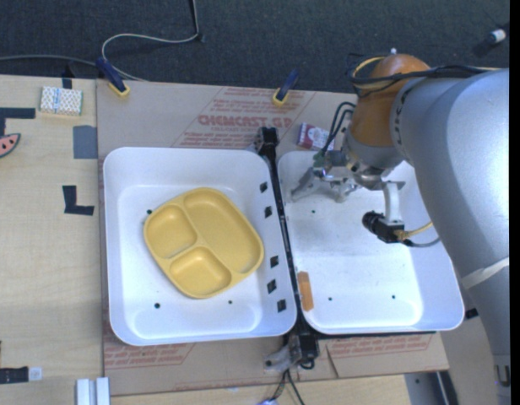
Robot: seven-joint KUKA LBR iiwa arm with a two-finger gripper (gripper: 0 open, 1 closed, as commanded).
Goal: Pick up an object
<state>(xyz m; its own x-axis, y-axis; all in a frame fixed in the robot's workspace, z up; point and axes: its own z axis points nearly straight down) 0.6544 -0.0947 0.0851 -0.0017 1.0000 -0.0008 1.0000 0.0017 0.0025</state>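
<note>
Evidently the job of picking something up had barely begun at this moment. The arm [450,142] filled the right side of the frame, its orange band near the top centre-right, and the gripper [327,182] hung low over the upper left corner of the right bin [370,298], close to the divider between the two bins. Whether it was apart or together could not be told from this slanted view; the metal parts there were small and tangled with cables, and nothing could be seen held in it.

The most obvious thing to pick was the yellow tray [203,241], a plate with three compartments, which lay flat in the middle of the left bin [125,310], well apart from the gripper. A second candidate, a small orange piece [305,290], lay at the lower left edge of the right bin, just beside the divider and below the gripper in the frame. A small packet [309,135] sat on the cardboard just above the right bin, outside both bins.

Judging by how things lay, no object had been lifted: the tray rested in its bin and the orange piece rested on the floor of the right bin. All of the task seemed to be left, namely reaching one object, closing on it and raising it clear.
</note>
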